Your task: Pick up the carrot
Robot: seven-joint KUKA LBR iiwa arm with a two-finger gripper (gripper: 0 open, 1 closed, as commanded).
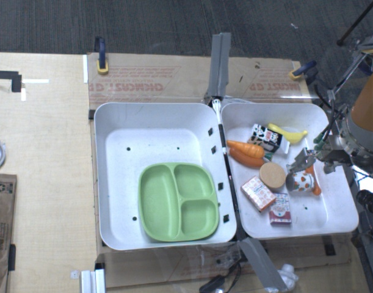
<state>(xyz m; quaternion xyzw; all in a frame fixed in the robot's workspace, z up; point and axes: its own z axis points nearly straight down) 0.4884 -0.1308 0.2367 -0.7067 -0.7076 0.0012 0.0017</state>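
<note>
The carrot [246, 153] is orange with a tapered tip pointing left. It lies on its side in the right bin [333, 221], near that bin's left wall. My gripper [304, 162] hangs over the right part of the same bin, well to the right of the carrot and apart from it. Just below the gripper sits a small white and orange item [306, 182]. The arm's grey body and orange band [364, 105] rise at the right edge.
Around the carrot lie a black and white carton [265, 137], a yellow banana [288, 133], a tan round disc [272, 176], a pink carton [258, 193] and a red box [280, 210]. The left bin [113, 163] holds a green divided plate [177, 200].
</note>
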